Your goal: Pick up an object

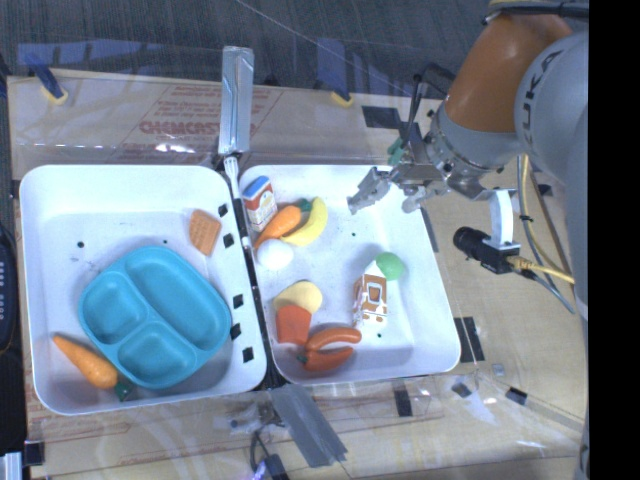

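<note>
Gripper (388,192) fingers stand spread apart with nothing between them, hanging over the far right part of the right bin (432,298), above bare white floor. Left of it, against the divider, a small milk carton (259,202) stands upright, with a carrot (281,222) and a banana (311,222) just beside it and a white egg (275,255) a little nearer. Toward the right side of that bin a green ball (390,265) touches a small orange-and-white box (370,299). At the near edge lie a hot dog (329,346), a red block (293,323) and a yellow piece (301,295) close together. The left bin (40,208) holds a blue divided tray (153,314), an orange waffle-patterned piece (205,231) leaning by the divider, and a second carrot (85,361) in the near left corner.
</note>
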Tool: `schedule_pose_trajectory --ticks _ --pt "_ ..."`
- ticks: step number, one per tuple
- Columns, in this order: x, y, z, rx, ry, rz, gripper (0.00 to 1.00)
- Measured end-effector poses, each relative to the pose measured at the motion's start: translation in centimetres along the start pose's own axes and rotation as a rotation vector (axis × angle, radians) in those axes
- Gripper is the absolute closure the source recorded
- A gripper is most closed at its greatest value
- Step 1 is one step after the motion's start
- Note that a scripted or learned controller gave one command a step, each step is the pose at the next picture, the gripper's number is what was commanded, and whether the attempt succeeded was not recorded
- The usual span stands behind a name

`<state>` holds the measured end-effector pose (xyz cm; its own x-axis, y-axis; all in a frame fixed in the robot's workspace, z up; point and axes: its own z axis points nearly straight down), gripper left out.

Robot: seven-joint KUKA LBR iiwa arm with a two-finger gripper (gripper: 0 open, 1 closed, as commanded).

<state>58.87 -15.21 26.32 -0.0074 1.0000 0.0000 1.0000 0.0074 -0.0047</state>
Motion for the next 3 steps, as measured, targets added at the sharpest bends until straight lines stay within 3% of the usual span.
schedule_pose_trajectory --ticks 1,2,3 --pt "-3.3 -2.3 12.2 0.008 0.004 -0.077 0.0" --pt "-4.1 -5.9 15.3 -0.041 -0.013 -0.094 0.0" --pt "-4.2 -5.1 15.3 -0.041 -0.016 -0.124 0.0"
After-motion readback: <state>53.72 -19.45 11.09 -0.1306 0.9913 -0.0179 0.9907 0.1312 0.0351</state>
